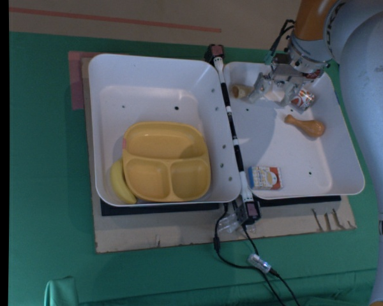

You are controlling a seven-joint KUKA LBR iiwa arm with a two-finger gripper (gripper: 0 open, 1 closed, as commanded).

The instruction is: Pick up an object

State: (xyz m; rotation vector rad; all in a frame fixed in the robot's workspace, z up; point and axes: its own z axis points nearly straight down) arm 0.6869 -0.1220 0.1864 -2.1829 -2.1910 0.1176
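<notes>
The gripper [277,89] is low over the far part of the right bin [345,171]; I cannot tell its state or if it holds something. Close around it lie a small tan piece [240,91], a reddish-white small object [302,99] and a brown drumstick-shaped toy [305,127]. A small printed box [265,177] sits near the front rim, with open floor between. In the left bin [108,75], a yellow divided tray [167,161] touches a banana [120,182].
</notes>
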